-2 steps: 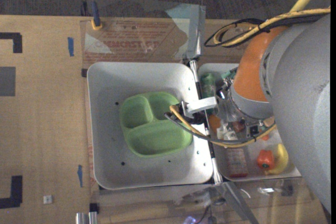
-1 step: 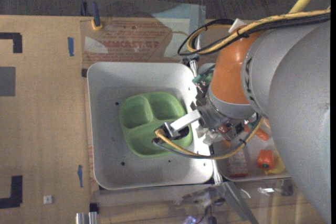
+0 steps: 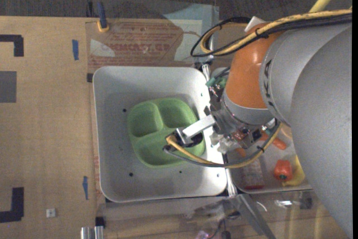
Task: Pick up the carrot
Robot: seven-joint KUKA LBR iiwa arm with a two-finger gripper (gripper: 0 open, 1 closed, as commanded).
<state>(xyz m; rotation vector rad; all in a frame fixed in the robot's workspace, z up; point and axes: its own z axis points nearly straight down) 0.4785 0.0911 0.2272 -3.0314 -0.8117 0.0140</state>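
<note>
Hanging over the seam between two white bins, the pincer (image 3: 225,141) sits tucked under the wrist; released or clenched, I cannot tell. One green three-compartment plate (image 3: 159,120) lies in the left bin (image 3: 112,120). One carrot (image 3: 282,168) lies in the right bin (image 3: 271,187), just beside one yellow thing (image 3: 297,175).

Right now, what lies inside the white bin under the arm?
In the right bin an orange carrot lies beside a yellow thing. The arm covers the rest of that bin.
</note>
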